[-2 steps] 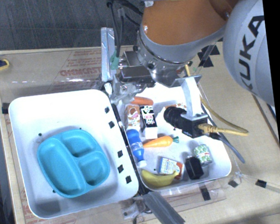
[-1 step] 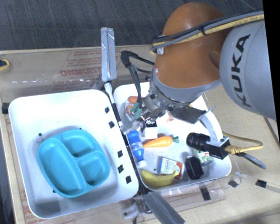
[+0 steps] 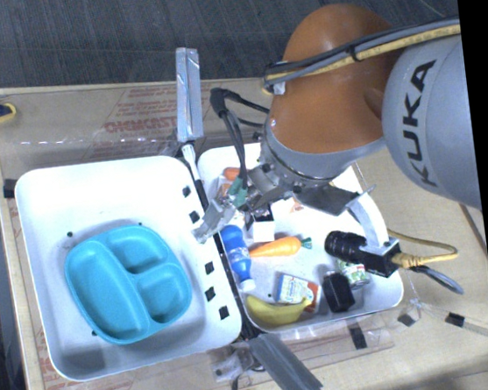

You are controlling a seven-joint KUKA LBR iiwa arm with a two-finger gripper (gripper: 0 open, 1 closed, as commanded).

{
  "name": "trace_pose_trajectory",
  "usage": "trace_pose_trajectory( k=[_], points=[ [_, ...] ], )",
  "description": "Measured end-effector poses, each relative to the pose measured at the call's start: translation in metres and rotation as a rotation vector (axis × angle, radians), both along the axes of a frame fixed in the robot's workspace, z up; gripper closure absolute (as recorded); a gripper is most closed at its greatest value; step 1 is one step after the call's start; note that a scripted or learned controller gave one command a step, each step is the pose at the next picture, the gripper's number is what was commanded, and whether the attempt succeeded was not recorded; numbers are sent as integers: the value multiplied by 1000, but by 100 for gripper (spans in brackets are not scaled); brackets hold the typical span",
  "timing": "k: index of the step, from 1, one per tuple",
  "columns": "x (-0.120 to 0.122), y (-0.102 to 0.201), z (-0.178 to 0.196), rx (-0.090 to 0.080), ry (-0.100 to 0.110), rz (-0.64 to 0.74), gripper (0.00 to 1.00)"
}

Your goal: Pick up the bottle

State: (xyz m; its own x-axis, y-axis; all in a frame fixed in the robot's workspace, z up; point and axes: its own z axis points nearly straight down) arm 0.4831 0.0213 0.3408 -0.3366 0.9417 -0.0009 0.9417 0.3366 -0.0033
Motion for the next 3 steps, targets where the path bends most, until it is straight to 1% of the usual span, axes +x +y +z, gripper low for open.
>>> trace_pose_trajectory(
  k=[1, 2, 3],
  points=[
    [-3, -6, 103, 2, -5, 120, 0],
    [-7, 45, -88, 2, 0, 534, 0],
    [-6, -59, -25, 1, -4, 559, 0]
  ],
)
